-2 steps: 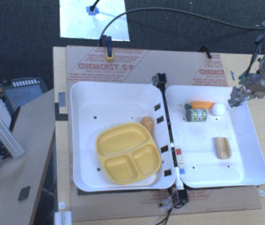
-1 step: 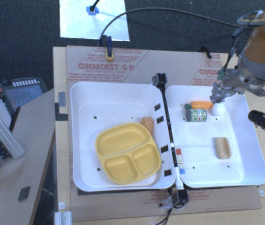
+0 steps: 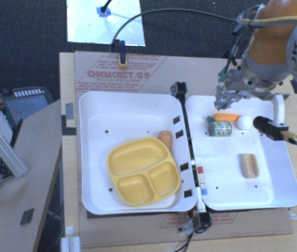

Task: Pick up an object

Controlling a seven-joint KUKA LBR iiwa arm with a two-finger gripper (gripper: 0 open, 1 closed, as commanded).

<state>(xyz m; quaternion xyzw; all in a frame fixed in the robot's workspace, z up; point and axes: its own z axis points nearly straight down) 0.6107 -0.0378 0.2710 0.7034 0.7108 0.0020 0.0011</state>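
— Where's the arm (image 3: 282,35) right now?

— It reaches in from the right, its orange band over the far corner of the right bin (image 3: 274,193). The gripper (image 3: 225,102) hangs above that bin's far left part, just beyond a small cluster of objects.

— Is it holding anything?

— Nothing shows between its fingers, and whether they are spread or closed I cannot tell (the tip is dark and small from here).

— What's in the cluster?

— An orange carrot-like piece (image 3: 226,117) lying flat, a white ball (image 3: 245,122) touching its right end, and a small green-labelled can (image 3: 220,129) on its side just in front of the carrot. Further toward the near side, well apart from them, lies a tan bread-like block (image 3: 249,165).

— And the left bin (image 3: 101,109)?

— A yellow divided tray (image 3: 143,170) with three compartments sits in its near right part. A rounded tan object (image 3: 165,138), possibly an egg or a potato, rests against the tray's far right edge.
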